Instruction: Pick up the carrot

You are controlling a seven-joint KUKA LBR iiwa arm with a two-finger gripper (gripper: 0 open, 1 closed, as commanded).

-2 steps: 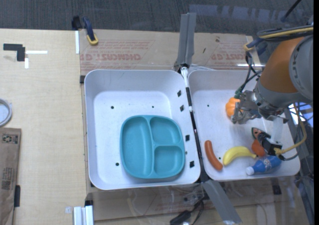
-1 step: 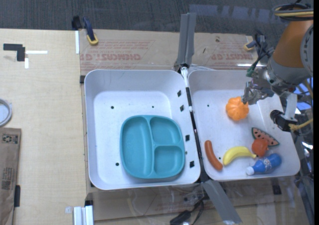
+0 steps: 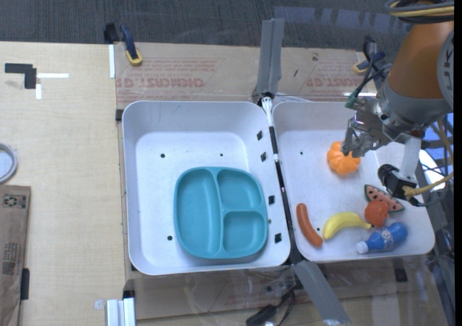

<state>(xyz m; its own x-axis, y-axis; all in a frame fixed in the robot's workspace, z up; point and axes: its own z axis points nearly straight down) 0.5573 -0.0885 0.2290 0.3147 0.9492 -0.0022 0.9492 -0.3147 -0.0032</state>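
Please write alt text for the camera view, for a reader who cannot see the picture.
The gripper hangs over the right bin, just above an orange pumpkin-like toy. Nearer the front of that bin lie a carrot, a banana, a watermelon slice and a blue bottle. The left bin holds a teal divided plate.

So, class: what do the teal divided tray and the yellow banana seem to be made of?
Teal divided tray: probably moulded plastic, with a smooth, even colour and rounded compartment edges. Yellow banana: likely plastic toy food, uniformly bright with a slight sheen; the view cannot confirm this.
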